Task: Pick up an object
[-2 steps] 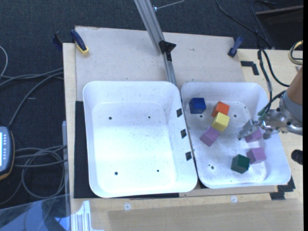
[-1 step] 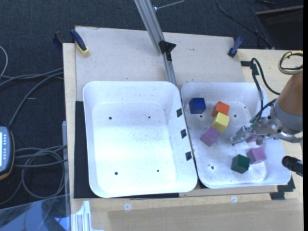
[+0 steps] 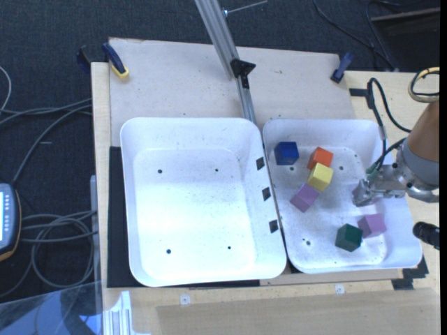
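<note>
Purple block (image 3: 374,224) lies in the right bin (image 3: 349,128), just below my gripper (image 3: 364,194) and nearest of the 5 blocks; the green block (image 3: 348,237) sits beside it. Whether I am clenched or released, I cannot tell.

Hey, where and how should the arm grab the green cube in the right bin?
Probably from straight above, closing on two opposite flat side faces of the green cube. It sits apart from the purple block and the bin wall, so there's room on each side.
</note>
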You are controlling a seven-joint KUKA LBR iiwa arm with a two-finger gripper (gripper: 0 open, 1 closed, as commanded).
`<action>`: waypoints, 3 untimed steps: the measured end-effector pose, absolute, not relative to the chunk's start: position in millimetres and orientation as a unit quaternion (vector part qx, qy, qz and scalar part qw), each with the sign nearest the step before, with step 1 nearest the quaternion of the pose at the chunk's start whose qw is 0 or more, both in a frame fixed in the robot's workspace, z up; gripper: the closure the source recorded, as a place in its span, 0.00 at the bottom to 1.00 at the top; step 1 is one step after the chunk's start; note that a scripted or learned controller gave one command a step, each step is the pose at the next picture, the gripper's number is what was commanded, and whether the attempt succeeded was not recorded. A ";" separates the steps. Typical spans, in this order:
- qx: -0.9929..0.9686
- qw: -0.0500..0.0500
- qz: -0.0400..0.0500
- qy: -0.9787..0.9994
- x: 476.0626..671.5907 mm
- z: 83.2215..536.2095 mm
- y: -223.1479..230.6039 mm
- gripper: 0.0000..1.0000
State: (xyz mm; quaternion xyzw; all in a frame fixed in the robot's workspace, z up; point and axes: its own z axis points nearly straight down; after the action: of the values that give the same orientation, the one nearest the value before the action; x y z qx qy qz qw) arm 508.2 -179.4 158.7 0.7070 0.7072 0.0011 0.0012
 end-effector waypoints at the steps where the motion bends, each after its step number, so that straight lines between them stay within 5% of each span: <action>1: 0.707 0.003 0.001 0.707 511.4 203.3 -184.6 1.00; 2: 0.706 0.004 0.002 0.708 513.3 257.7 -185.0 1.00; 3: 0.705 0.001 0.002 0.709 523.4 263.8 -138.9 1.00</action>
State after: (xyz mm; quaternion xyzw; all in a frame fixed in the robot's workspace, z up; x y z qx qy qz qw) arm 523.4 -138.9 263.8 0.7048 0.7094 0.0018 0.0015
